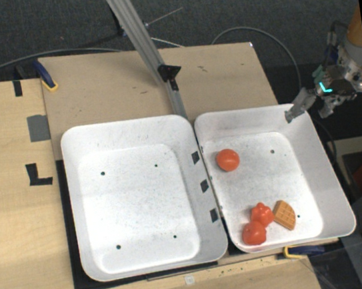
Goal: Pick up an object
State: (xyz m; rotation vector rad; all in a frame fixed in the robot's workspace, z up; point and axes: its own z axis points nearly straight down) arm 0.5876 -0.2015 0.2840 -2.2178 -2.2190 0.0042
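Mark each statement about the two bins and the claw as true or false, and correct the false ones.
1. The three red-orange items and the waffle-like piece all lie in the right bin. True.
2. The round orange ball touches the waffle-like piece. False: they lie apart, the ball nearer the bin's far side, the waffle piece near its front.
3. The claw is at the right bin's far right corner. True.
4. The claw holds the orange ball. False: the ball lies on the bin floor, away from the claw.
5. The red pepper-like toy sits beside the waffle-like piece. True.
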